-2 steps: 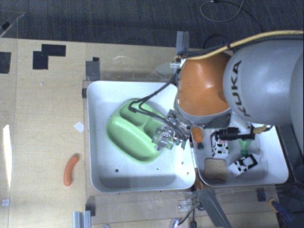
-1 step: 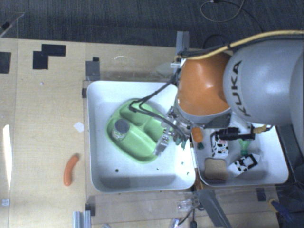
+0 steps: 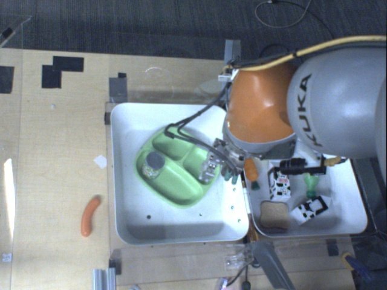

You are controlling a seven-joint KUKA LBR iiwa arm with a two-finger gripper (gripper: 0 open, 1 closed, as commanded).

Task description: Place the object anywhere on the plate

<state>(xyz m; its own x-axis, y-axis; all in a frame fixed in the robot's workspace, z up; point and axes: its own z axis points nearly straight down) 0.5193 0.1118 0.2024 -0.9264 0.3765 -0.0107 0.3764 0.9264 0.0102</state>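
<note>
Arm [image 3: 314, 95]: grey with an orange band, it reaches in from the right and hangs over the seam between the two bins, covering the far part of the right bin.
Tool [image 3: 213, 167]: low over the right edge of the green plate, in the left bin; its metal parts are small and blurred.
Tool state: cannot tell whether it is apart or together, and nothing can be made out between its tips.
Plate [image 3: 175, 168]: green with compartments, lying at a slant in the middle of the left bin.
Grey disc [image 3: 155, 161]: a small round object resting on the left part of the plate.
Left bin [image 3: 181, 228]: white and shallow, holding the plate.
Right bin [image 3: 357, 219]: white, just beside the left bin.
Right bin contents: an orange piece [image 3: 250, 170] near the dividing wall, two black-and-white patterned items [image 3: 280, 185] [image 3: 311, 209], a green item [image 3: 311, 185], and a brown pad [image 3: 275, 215] at the near side.
Table [image 3: 54, 180]: pale wood, with black marks at its far left.
Sausage-shaped object [image 3: 90, 215]: orange-red, lying on the table left of the left bin, well apart from the plate.
</note>
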